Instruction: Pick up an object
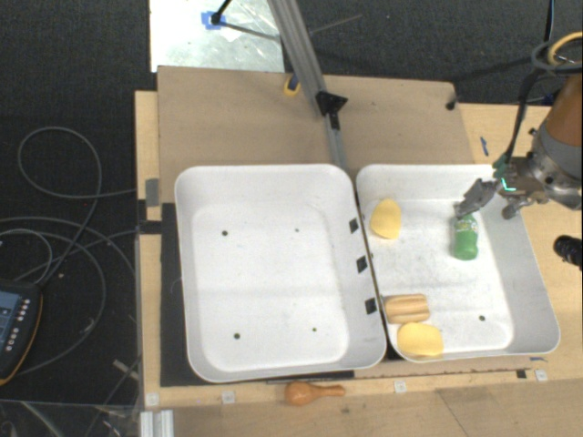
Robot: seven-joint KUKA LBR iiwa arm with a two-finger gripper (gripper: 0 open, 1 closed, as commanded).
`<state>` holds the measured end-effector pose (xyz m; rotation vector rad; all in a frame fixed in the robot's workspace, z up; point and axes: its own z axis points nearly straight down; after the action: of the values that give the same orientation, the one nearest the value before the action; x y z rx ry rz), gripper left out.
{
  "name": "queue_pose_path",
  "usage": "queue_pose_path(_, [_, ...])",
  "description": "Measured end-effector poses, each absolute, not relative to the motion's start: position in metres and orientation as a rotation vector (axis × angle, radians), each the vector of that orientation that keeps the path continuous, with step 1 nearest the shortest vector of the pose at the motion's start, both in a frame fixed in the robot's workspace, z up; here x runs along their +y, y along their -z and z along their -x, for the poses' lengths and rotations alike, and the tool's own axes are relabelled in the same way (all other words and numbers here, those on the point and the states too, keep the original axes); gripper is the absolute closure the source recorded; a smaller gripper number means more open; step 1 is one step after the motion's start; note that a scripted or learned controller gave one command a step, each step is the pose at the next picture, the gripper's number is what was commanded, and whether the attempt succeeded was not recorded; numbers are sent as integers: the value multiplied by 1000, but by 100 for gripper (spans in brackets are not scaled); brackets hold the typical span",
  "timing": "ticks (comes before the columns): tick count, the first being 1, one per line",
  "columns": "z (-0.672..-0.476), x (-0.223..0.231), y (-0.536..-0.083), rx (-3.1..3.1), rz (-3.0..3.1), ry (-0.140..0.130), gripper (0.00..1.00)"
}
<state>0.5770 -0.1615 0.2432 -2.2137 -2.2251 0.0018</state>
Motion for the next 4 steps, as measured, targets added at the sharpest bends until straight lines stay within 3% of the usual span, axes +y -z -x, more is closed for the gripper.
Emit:
queue_pose_path(1, [-578, -162, -246, -2227, 2217, 2, 0])
queue_pose_path(3, [-567, -169, -156, -2219, 2220, -3, 0])
queue_pose_path(4, [-579, -170, -107, -2234, 2232, 4, 0])
